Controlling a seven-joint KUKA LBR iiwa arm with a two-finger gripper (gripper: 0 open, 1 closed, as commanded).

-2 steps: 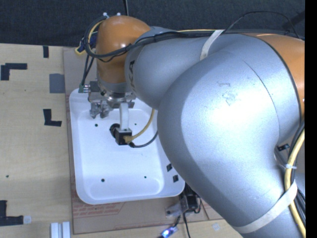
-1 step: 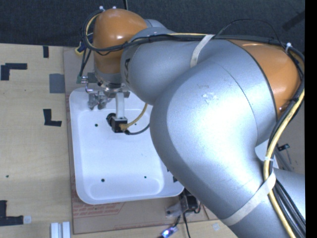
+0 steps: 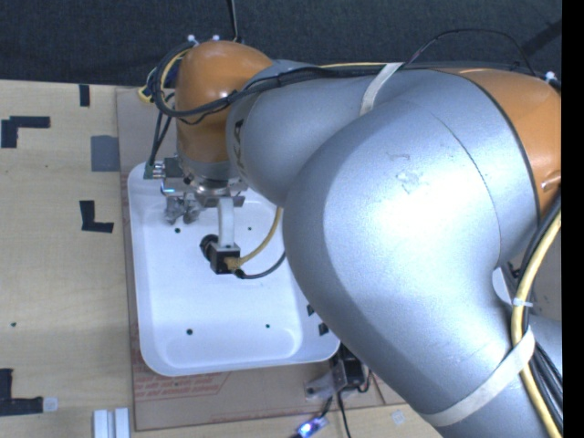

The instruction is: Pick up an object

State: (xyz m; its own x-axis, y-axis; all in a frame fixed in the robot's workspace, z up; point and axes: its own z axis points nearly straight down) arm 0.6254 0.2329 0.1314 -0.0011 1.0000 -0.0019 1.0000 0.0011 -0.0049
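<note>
End effector (image 3: 185, 210) low over the white bin (image 3: 219, 331), at its far-left corner; obj to pick can't be singled out.

Can't tell if end effector is spread or pressed together; nothing seen pinched in it. Bin lies mid-table (image 3: 55, 281); arm (image 3: 411, 217) covers the table's right side, so where the obj is can't be told. Weight, stiffness and grip pt can't be judged. Likely small and light, given the shallow bin. Red print on cardboard sheet (image 3: 182, 386) under bin's near edge is too small to read. Black tape marks (image 3: 91, 217) toward table's left edge carry no letters.
</note>
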